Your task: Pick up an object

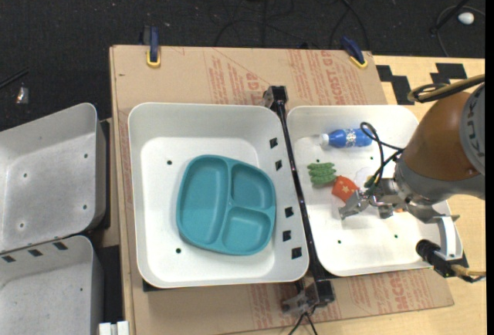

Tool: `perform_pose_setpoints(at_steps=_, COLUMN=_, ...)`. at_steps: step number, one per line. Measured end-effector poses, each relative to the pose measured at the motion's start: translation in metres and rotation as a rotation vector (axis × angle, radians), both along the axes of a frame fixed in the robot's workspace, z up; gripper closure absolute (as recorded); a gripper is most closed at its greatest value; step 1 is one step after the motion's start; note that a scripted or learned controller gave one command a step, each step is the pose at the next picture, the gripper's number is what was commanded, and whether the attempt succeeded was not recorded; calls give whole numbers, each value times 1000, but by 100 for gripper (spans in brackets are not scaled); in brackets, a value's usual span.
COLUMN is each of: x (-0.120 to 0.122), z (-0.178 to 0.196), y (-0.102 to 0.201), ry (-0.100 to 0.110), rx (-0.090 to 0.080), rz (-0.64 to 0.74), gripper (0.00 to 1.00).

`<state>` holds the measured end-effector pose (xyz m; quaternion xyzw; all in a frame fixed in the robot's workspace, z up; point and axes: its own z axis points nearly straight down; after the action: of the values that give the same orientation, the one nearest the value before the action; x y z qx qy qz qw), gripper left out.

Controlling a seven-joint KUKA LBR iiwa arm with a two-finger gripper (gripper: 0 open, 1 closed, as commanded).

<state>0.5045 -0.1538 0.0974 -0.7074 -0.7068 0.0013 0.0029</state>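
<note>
Only writing I can spot is red print on the cardboard sheet [231,71] under the bins, and it reads backwards or upside down from here, so I can't make out the words. The little plastic bottle [347,138] has a blue label but it's too small to read. Count: two white bins, one teal divided plate [227,204] with three compartments lying in the left bin [147,171], and three small things in the right bin [401,256]: the bottle near the far wall, one green toy [322,171] toward the divider, and one orange-red piece [344,187] just beside the green one. Two yellow-and-blue clamps [153,48] pin the cardboard's far edge to the bench. The arm comes in from the right, orange band bent low over the right bin, with the tool [354,206] pointing left, tips near the bin floor just next to the orange-red piece. Can't tell how far its fingers are spread, and nothing visibly sits between them.
</note>
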Motion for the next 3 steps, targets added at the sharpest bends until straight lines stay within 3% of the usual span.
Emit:
perform_pose_setpoints(at_steps=1, x=0, z=-6, y=0, ry=-4, rx=-1, rz=-1, gripper=0)
perform_pose_setpoints(at_steps=2, x=0, z=5, y=0, ry=-6, rx=-2, rz=-2, gripper=100)
perform_pose_setpoints(at_steps=3, x=2, z=47, y=1, ry=-10, rx=-4, rz=3, gripper=100)
